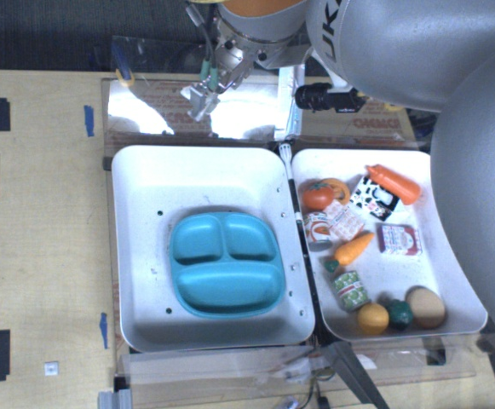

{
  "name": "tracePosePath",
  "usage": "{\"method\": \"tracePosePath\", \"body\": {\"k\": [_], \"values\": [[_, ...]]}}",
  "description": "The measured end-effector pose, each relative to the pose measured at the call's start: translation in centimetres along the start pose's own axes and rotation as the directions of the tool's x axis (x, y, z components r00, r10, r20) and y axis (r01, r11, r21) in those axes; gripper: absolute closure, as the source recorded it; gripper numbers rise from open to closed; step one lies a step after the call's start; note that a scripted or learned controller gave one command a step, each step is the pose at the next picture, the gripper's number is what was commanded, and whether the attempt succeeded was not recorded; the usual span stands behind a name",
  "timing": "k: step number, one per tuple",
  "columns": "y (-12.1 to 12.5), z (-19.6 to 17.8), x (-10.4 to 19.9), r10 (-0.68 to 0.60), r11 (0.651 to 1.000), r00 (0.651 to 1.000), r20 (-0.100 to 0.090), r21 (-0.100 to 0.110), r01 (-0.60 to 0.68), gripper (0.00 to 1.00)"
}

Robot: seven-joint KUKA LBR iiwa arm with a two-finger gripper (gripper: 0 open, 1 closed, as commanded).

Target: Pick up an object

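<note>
Objects for picking lie crowded in the right bin. Orange carrot near the middle, long axis on a diagonal, thin end low-left, thick end up-right. Second, redder carrot-like piece at the top, long axis running from up-left down to the right. Tomato at the upper left of the bin, touching a small printed packet. Black-and-white spotted carton just beside the red piece. Red-and-white packet lies flat, print too small to read. Green-capped can tilted on its side, long axis near vertical in the view. Along the lower edge: yellow round fruit, dark green piece, tan egg-like ball, all close together.

Left bin holds a blue divided tray, three compartments.

Hand hangs above the far rim of the left bin, well apart from the objects. Fingers appear close together, nothing between them.

Arm carries partial black lettering, unreadable in full.
</note>
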State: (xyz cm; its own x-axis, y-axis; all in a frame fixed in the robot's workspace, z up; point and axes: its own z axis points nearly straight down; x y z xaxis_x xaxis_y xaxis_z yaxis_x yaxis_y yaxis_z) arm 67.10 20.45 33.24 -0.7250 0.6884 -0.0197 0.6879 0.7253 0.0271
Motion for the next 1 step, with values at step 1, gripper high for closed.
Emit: {"method": "tracePosePath", "body": {"k": [1], "values": [[-0.59,1.09,1.9,0.16,0.987,0.987,-0.014,0.028,-0.16,1.0]]}}
